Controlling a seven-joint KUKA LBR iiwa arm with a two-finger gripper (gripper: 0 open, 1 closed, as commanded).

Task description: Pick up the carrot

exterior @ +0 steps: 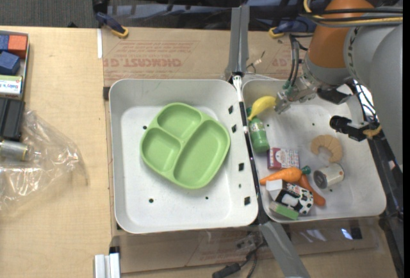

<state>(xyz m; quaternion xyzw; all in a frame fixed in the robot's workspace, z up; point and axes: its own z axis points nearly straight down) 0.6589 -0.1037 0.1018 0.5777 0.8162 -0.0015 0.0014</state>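
Note:
The carrot [284, 175], orange with a green tip at its right end, lies flat in the lower left part of the right bin [359, 209]. It rests just below a small maroon box [283, 157] and above a black-and-white toy [296, 198]. My gripper [286, 97] hangs at the bin's far left corner, right beside a yellow banana [261, 106] and well away from the carrot. Nothing is visibly held in it.
A green bottle [259, 136], a croissant [327, 147], a grey roll [328, 176] and a small orange piece [318, 198] also lie in the right bin. The left bin [128, 206] holds a green divided plate [186, 144]. A plastic bag [38, 155] sits on the bench at left.

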